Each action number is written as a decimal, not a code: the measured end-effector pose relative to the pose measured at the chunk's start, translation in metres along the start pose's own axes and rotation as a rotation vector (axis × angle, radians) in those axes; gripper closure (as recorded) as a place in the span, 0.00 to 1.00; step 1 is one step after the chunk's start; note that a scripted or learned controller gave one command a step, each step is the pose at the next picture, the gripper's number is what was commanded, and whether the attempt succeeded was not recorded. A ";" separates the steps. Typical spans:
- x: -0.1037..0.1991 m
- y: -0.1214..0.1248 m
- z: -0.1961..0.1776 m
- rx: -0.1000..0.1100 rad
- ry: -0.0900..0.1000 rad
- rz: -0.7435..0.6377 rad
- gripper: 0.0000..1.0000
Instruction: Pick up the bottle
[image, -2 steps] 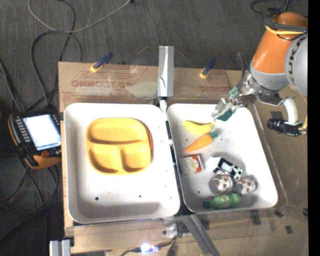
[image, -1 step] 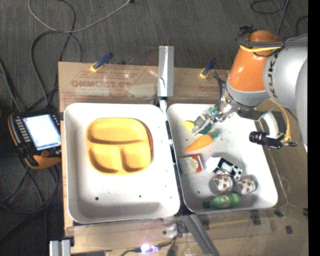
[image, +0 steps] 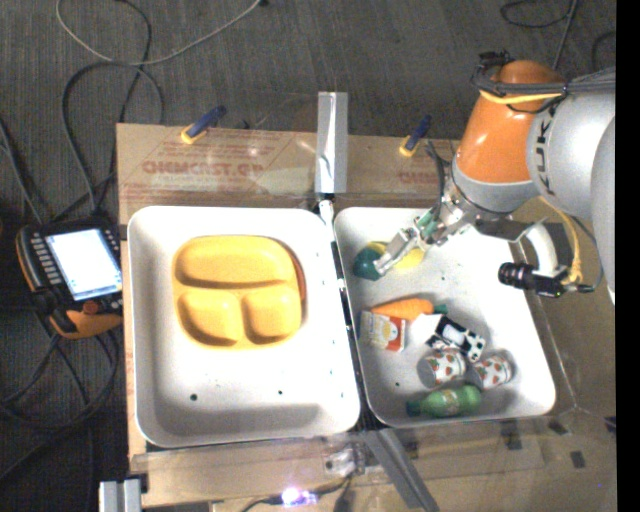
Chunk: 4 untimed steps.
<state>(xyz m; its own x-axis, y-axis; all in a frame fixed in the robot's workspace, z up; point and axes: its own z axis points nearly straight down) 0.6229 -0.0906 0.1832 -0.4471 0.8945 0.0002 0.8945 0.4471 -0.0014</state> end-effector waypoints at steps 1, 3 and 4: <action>-0.001 -0.017 0.093 -0.011 -0.002 0.267 0.00; -0.019 -0.057 0.093 -0.013 -0.005 0.331 0.00; -0.108 -0.065 0.061 -0.002 -0.002 0.525 0.00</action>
<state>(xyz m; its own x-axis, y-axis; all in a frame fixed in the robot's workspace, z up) 0.6131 -0.2163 0.1225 0.0612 0.9981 -0.0017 0.9981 -0.0612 0.0012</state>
